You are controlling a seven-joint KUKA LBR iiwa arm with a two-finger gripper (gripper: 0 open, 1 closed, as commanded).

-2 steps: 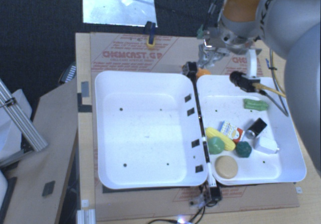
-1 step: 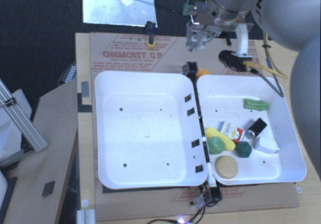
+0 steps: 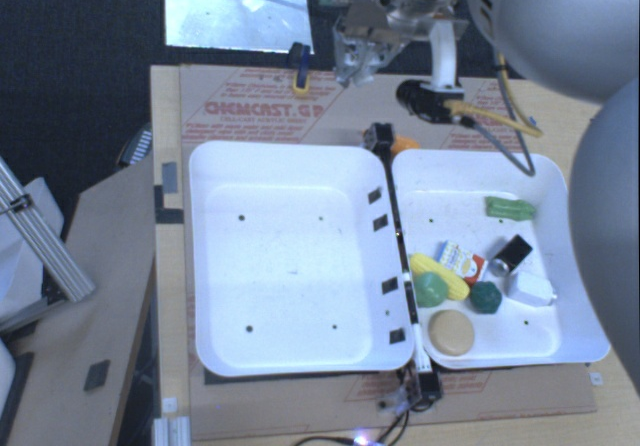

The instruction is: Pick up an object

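Hovering above the far edge of the table (image 3: 250, 106), beyond both bins, the gripper (image 3: 356, 59) hangs high and carries nothing that can be seen; whether the jaws stand wide or narrow cannot be told from this slant. The step in hand is judged to be the approach, before any descent. The left bin (image 3: 215, 234) holds no candidate. All candidates lie in the right bin (image 3: 545, 184): a light green piece (image 3: 510, 206) near its far right corner; a yellow banana-shaped piece (image 3: 438, 276) close to the divider between the bins, with a red-and-white packet (image 3: 461, 259) just beside it and a green rounded piece (image 3: 432, 289) touching it on the near side; a dark green piece (image 3: 486, 298) and a white block (image 3: 530, 287) towards the right wall, a black block (image 3: 513, 252) just beyond them; and a tan disc (image 3: 452, 332) in the near left corner. The next move calls for travel towards the near right, over the right bin, then a straight descent. The light green piece and the tan disc stand apart from neighbours and look the cleanest targets; the central cluster risks a crowded, failed grasp.
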